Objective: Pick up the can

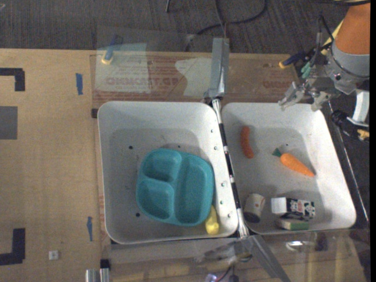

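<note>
Wooden bench w/ two white bins; the small tan can is seen lying at the right bin front-left, beside a milk carton. Gripper hangs over the back rim, fingers spread, nothing held. Can judged light, rigid, slippery; best pinched across its round body.

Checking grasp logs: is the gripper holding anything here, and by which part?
Nothing is held. The gripper hangs open over the far rim of the right bin, with nothing between its fingers. The can lies untouched at the bin's near left.
</note>
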Robot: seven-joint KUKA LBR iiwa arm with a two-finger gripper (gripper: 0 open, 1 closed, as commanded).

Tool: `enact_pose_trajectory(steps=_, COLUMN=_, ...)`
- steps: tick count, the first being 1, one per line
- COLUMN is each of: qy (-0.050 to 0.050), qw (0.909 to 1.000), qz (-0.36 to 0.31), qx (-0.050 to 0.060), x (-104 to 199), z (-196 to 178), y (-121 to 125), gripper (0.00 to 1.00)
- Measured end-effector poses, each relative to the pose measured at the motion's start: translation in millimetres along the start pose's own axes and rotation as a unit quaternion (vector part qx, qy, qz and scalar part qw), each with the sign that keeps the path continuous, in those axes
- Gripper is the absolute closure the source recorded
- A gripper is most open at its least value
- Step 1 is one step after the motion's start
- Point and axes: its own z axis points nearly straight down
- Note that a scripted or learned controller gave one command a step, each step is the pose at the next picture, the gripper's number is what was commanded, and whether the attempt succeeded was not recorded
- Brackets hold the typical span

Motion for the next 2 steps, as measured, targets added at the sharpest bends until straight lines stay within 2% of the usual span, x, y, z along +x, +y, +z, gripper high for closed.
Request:
enact_pose_trajectory(steps=1, qy=-0.001, qw=1.0, qz=-0.004, qx=-0.001, x=-59.0, z=49.8, y=18.0, gripper=0.0)
enact_pose_trajectory(steps=2, qy=0.004, qw=0.9999, qz=-0.012, qx=0.002, x=-63.4, z=148.4, y=0.1, gripper=0.0)
